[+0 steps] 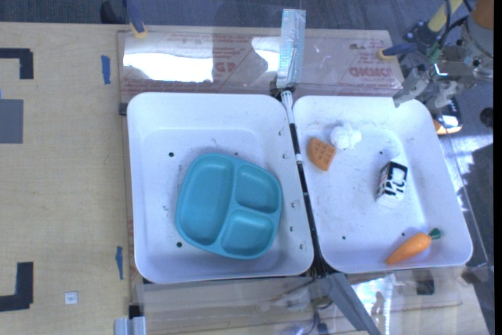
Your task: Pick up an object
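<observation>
On your tabletop [55, 169], the left bin [149, 121] carries a teal divided plate [228, 205]. The right bin [439, 208] holds a carrot [409, 246], a black-and-white object [391, 181], a waffle piece [320, 154] and a white lump [344, 136]. The pincer [431, 82] sits at that bin's far right corner.

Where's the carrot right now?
The carrot lies in the right bin, near its front right corner, below the small black-and-white object.
</observation>
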Motion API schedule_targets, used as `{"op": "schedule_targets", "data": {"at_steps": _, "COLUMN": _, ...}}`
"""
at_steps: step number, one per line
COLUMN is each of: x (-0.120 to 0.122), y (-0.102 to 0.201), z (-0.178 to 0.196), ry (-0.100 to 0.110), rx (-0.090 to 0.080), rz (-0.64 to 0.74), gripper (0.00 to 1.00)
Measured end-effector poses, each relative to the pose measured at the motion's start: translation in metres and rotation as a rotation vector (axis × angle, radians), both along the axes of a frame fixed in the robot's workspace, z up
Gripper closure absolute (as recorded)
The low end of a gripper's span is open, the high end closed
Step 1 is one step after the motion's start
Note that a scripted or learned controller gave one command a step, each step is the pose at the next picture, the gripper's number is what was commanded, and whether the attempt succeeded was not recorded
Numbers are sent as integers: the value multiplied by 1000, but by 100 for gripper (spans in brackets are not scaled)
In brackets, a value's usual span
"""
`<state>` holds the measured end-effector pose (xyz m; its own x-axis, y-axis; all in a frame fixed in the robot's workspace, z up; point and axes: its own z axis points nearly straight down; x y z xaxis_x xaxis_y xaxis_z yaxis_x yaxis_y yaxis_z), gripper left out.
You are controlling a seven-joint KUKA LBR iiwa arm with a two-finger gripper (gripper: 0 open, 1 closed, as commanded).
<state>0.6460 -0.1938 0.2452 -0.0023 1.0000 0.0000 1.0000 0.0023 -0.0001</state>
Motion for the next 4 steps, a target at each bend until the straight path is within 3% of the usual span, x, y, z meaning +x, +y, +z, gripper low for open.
{"op": "schedule_targets", "data": {"at_steps": 1, "x": -40, "y": 4, "z": -135, "ry": 8, "rx": 2, "rz": -3, "gripper": 0}}
{"op": "schedule_targets", "data": {"at_steps": 2, "x": -94, "y": 14, "z": -158, "ry": -5, "rx": -1, "rz": -29, "gripper": 0}}
{"op": "schedule_targets", "data": {"at_steps": 3, "x": -94, "y": 14, "z": -158, "ry": -5, "rx": -1, "rz": -29, "gripper": 0}}
{"op": "schedule_targets", "data": {"at_steps": 4, "x": -49, "y": 33, "z": -49, "ry": -9, "rx": -2, "rz": 151, "gripper": 0}}
